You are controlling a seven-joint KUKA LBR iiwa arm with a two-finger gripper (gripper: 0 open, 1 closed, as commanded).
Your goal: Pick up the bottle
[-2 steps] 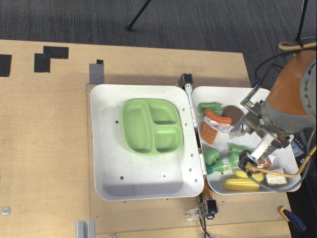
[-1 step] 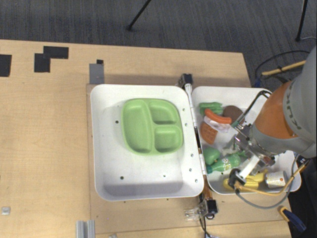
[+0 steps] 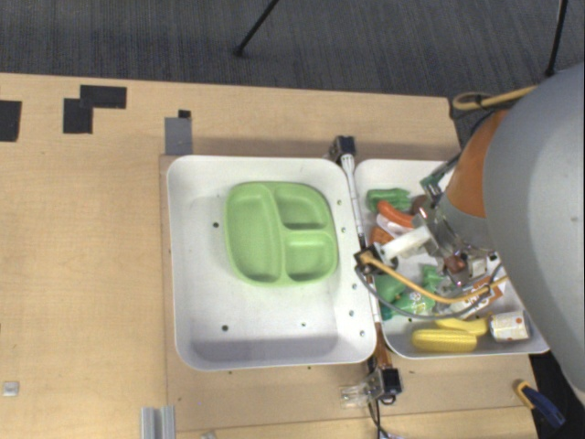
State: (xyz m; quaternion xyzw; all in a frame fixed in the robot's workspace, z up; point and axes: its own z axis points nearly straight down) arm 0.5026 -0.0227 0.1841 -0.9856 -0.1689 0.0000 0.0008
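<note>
Arm: the big grey arm [image 3: 539,218] comes in from the right and hangs over the right bin. It has an orange band [image 3: 471,176] above the wrist.

Pincer: the pincer [image 3: 452,259] is down low in the right bin, in the middle of the pile of things. Wires and the wrist cover it, so I cannot tell how it stands or if it holds anything.

Right bin: the right bin [image 3: 366,176] is full of small things packed close together. A yellow banana [image 3: 445,338] lies by the near wall. A small white box [image 3: 508,327] sits just beside the banana, at the near right corner. Green things [image 3: 388,197] and an orange thing [image 3: 396,216] lie at the far end.

Bottle: a white piece [image 3: 402,244] pokes out of the pile near the wrist. It may be the bottle, but I cannot tell for sure.

Left bin: the left bin [image 3: 196,337] has a green tray [image 3: 279,232] with three parts. The tray lies flat, nearer the far wall.

Worktop: the tan worktop [image 3: 82,291] carries both bins side by side. Their walls meet in the middle.
</note>
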